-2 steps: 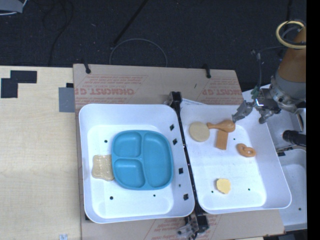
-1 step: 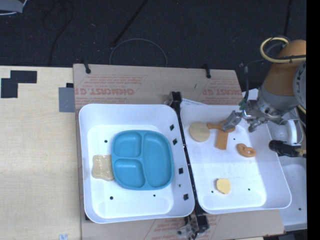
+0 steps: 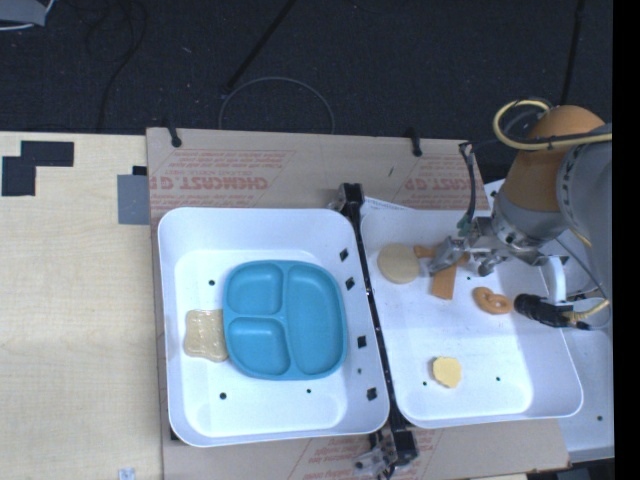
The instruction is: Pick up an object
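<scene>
**Room and obstacles around the orange block**

My claw (image 3: 462,255) hangs low beside the orange block (image 3: 443,282), crowded there: the tan disc (image 3: 398,264) lies just left of the block, the pretzel (image 3: 492,301) near its right. Below the block the right bin (image 3: 560,388) floor is bare white down to the yellow piece (image 3: 447,372) (my best way in). Far left of the block, past the divider clips (image 3: 352,203), the blue plate (image 3: 284,319) fills most of the left bin (image 3: 170,268).

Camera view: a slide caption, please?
Arm's claw beside an orange block in the right bin; blue plate in the left.
</scene>
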You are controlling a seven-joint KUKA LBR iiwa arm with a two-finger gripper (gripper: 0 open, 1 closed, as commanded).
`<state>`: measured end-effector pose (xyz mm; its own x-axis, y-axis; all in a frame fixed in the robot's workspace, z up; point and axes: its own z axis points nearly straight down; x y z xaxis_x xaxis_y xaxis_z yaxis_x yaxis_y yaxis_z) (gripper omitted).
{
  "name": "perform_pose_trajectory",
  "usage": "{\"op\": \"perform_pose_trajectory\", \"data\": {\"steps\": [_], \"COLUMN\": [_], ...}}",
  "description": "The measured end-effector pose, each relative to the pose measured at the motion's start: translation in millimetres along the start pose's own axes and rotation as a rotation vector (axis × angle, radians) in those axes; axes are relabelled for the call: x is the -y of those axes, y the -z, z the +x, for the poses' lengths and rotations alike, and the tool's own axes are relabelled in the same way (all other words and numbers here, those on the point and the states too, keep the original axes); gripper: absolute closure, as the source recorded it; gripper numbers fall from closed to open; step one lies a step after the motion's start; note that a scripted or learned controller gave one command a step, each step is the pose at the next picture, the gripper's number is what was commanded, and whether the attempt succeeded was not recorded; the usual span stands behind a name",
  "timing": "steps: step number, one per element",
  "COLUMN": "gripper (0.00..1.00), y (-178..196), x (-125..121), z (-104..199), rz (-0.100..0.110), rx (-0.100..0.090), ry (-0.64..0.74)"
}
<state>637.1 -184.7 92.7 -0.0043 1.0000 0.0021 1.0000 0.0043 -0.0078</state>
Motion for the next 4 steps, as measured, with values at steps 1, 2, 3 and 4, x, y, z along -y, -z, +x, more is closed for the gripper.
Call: {"op": "perform_pose_trajectory", "data": {"steps": [1,2,3,4], "gripper": [1.00,1.00,1.00,1.00], "y": [15,77,134,187], "x": [-2,1,-3,-3], "z": [-1,-8,1,0], "rz": [-0.006,-0.012,-0.012,-0.012], "rx": [0.002,0.004,0.003,0.003], "ry": [0.001,-0.007,-0.002,-0.002]}}
